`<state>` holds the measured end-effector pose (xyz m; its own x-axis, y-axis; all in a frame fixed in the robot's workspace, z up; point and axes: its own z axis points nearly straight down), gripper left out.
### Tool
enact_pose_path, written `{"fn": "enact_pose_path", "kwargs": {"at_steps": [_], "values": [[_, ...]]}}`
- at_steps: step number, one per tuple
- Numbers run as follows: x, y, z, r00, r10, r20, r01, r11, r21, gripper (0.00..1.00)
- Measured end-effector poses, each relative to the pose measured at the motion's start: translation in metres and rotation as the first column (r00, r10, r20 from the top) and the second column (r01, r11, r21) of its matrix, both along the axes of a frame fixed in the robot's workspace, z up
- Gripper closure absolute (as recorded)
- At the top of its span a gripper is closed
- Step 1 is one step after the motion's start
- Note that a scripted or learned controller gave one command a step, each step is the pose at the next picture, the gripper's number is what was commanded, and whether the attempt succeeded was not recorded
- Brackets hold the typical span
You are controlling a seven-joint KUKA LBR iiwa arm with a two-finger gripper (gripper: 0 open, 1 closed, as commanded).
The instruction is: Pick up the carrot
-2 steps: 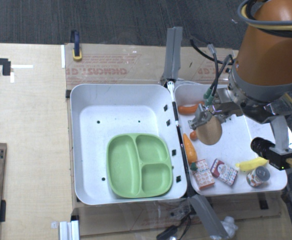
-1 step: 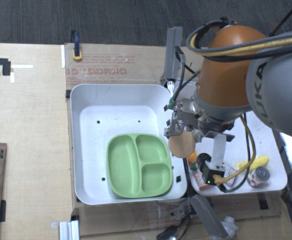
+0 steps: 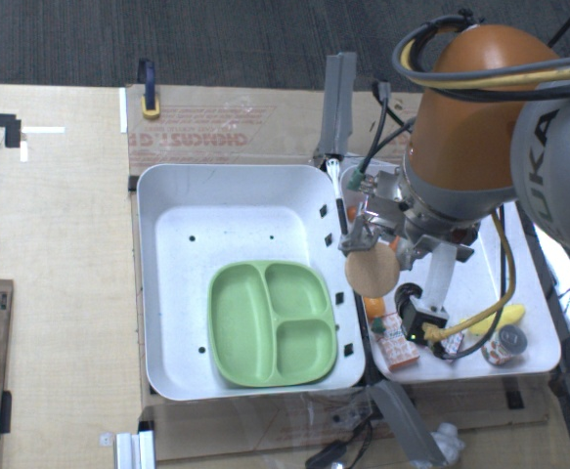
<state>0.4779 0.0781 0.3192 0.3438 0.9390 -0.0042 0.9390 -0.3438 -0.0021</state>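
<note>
Arm: the grey KUKA arm (image 3: 548,174), with its orange band (image 3: 485,96), is reaching in from the right and hanging over the right bin (image 3: 475,291).
Gripper position: the gripper (image 3: 371,234) is hovering low over the left part of the right bin, close to the wall shared with the left bin (image 3: 157,262).
Gripper state: I cannot tell from this slant whether it is released or clenched, and nothing is showing clearly as grasped.
Carrot: a short orange piece (image 3: 372,308) is lying on the floor of the right bin by its left wall. It is partly hidden, so only a small part is showing.
Tan round object: a pale brown disc-like thing (image 3: 372,273) is sitting just below the gripper and just above the carrot. Whether it is touching either one is unclear.
Carton: a small red and white carton (image 3: 398,341) is lying near the front left corner of the right bin, just beside the carrot.
Banana: a yellow banana (image 3: 495,320) is lying toward the front right of the right bin.
Small jar: a small round container (image 3: 507,341) is standing just beside the banana, near the front wall.
Left bin contents: a green divided plate (image 3: 236,330) is lying flat in the front half with its three compartments facing up.
</note>
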Motion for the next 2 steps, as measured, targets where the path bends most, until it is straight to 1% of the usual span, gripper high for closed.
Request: {"fn": "enact_pose_path", "kwargs": {"at_steps": [1, 2], "values": [[0.019, -0.019, 0.084, 0.996, 0.086, -0.001, -0.086, 0.996, 0.0, 1.0], [0.0, -0.069, -0.028, 0.94, 0.341, -0.001, -0.341, 0.94, 0.002, 1.0]]}}
